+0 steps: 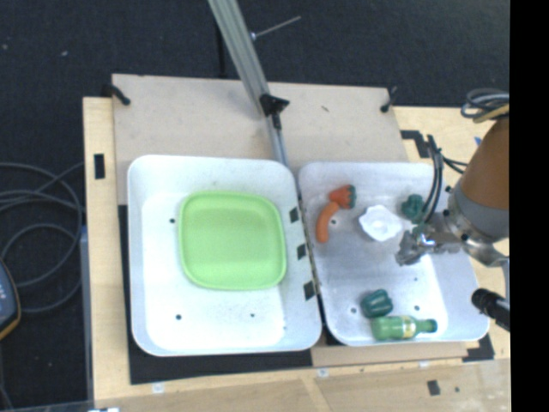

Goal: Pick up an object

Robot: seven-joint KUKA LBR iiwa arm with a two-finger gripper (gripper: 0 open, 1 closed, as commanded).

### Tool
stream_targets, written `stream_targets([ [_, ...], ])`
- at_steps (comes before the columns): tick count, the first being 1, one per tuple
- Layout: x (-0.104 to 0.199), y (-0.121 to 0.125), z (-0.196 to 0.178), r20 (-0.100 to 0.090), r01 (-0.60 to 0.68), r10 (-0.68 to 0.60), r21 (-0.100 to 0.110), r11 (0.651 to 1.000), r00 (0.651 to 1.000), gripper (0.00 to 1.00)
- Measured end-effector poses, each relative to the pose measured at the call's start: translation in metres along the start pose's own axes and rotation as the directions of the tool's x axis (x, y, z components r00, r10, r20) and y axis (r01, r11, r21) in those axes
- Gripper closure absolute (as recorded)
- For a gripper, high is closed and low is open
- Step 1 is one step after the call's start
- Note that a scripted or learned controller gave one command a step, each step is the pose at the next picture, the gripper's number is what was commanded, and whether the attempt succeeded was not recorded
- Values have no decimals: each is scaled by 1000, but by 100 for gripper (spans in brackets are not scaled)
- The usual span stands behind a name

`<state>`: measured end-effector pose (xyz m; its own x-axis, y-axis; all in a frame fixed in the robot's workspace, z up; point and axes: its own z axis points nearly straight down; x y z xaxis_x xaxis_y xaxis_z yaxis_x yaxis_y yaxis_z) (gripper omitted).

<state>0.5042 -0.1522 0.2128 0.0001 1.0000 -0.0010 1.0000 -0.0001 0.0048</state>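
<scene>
In the right bin [343, 316], a crumpled white object [378, 223] lies beside the gripper [410, 252], finger state indiscernible.

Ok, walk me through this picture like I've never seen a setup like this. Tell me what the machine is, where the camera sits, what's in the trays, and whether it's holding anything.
One camera looks down at a slant on a bench with two shallow white trays. The left bin holds a light green square plate. The right bin holds a carrot-like orange toy, a crumpled white object, a small dark green piece near the arm, another dark green item, and a green bottle lying on its side. The machine is a robot arm reaching in from the right, ending in a gripper low over the right bin. Nothing is visibly between its fingers.
</scene>
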Motion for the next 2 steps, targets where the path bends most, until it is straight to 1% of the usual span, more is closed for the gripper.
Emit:
stream_targets([
  [1, -1, 1, -44, 0, 0, 0, 0, 1000, 1000, 100],
  [2, 56, 14, -49, -2, 5, -5, 3, 1000, 1000, 100],
])
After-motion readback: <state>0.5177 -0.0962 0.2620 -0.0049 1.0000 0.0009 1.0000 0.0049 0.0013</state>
